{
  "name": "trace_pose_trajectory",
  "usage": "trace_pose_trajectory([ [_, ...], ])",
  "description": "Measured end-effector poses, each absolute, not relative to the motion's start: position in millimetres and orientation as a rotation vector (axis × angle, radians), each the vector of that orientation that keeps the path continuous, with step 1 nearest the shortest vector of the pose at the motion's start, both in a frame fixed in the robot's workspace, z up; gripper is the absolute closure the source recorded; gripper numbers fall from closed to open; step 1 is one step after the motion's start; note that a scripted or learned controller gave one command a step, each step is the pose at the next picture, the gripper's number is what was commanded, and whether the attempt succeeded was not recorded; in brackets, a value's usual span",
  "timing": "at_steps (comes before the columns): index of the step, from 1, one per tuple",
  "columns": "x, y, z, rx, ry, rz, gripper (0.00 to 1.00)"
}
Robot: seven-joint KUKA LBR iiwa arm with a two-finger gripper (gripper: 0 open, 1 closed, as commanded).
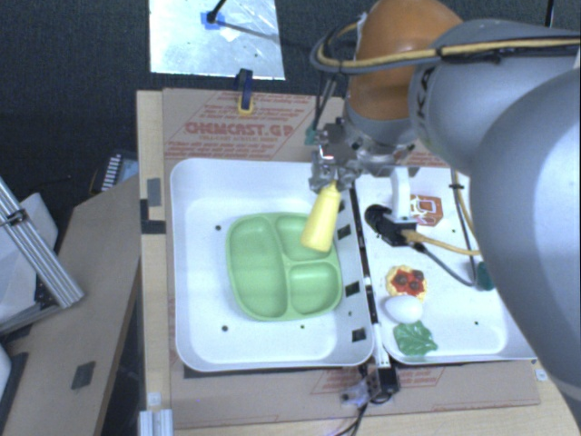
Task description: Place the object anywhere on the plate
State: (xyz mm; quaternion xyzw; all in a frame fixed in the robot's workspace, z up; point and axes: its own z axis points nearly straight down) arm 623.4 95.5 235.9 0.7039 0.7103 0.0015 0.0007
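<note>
A green divided plate lies in the left white bin. My gripper hangs above the plate's upper right corner, shut on the top end of a yellow banana-like object. The object dangles tilted below the fingers, its lower end over the plate's upper right compartment. I cannot tell whether it touches the plate.
The right bin holds a small pizza slice toy, a white egg, a green leafy piece and an orange-and-white item. The bin divider runs just right of the plate. The arm covers the upper right.
</note>
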Motion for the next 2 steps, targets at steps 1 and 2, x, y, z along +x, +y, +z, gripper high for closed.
trace_pose_trajectory([
  [1, 647.1, 145.5, 238.9, 2.211, 2.231, 0.007, 1.0],
  [2, 646.5, 142.0, 238.6, 2.215, 2.226, 0.003, 0.0],
])
